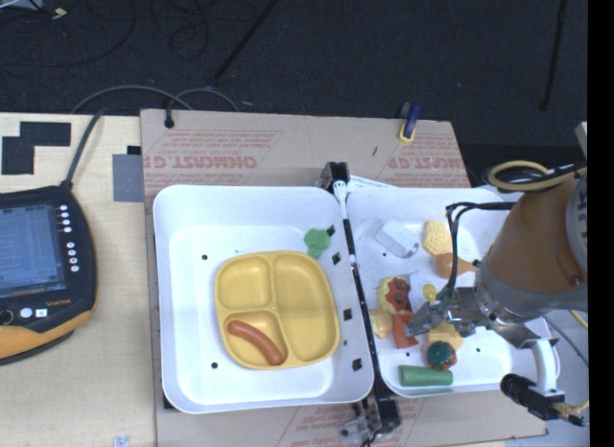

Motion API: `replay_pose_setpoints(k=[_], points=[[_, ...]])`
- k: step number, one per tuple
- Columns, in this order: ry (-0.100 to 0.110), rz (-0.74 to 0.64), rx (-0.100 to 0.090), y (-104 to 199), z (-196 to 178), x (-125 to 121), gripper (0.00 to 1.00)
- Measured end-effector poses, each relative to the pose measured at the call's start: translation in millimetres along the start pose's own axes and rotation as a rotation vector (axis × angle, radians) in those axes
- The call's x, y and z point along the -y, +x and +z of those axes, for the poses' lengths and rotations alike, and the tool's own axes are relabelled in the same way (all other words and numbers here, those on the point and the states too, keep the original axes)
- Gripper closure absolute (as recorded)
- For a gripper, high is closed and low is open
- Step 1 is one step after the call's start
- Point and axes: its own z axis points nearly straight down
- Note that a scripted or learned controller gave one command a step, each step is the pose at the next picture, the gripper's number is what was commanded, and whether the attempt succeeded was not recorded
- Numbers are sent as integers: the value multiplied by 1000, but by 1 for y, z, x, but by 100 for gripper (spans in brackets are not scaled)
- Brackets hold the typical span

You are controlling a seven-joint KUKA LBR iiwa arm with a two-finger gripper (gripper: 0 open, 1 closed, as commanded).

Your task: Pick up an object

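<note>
Toys (401, 313) heaped in right bin (480, 378), within arm's reach. Claw (422, 322) low over heap; spread or pinching, impossible to tell.

— How many bins are seen on the bench?
— Two white bins are counted: a left bin (182, 244) and a right bin (403, 207).
— What is counted in the left one?
— One yellow divided plate (288, 287), one sausage (256, 341) lying on it, and one small green piece (317, 240).
— And in the right one?
— One green cylinder (426, 375), one yellow corn-like piece (436, 238), one clear block (395, 240), and a jumble of small red, yellow and green toys (398, 306) that cannot be counted exactly.
</note>
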Motion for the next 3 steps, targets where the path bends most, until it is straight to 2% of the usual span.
replay_pose_setpoints(k=[1,2,3], points=[[-19,-1,5,34,47,-5,0],[-15,6,1,33,36,-5,100],[-25,-5,8,10,23,-144,100]])
